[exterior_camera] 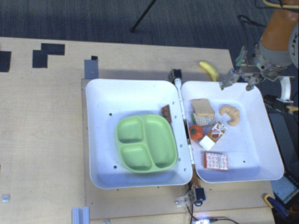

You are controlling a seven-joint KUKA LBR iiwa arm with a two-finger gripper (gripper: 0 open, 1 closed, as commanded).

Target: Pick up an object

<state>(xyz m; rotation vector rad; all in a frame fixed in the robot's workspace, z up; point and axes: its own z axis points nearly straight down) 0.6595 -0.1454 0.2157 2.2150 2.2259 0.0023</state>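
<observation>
My gripper hangs over the far rim of the right bin, its two fingers spread apart with nothing between them. Inside that bin lie a croissant, a sandwich-like block on a patterned box, a red tomato, a small red and white carton, a white cube and a red patterned box. The croissant is the closest item, below and slightly left of the gripper.
The left bin holds a green divided tray and a small brown piece by the divider. A yellow banana lies on the bench behind the right bin, left of the gripper. Cables run along the right side.
</observation>
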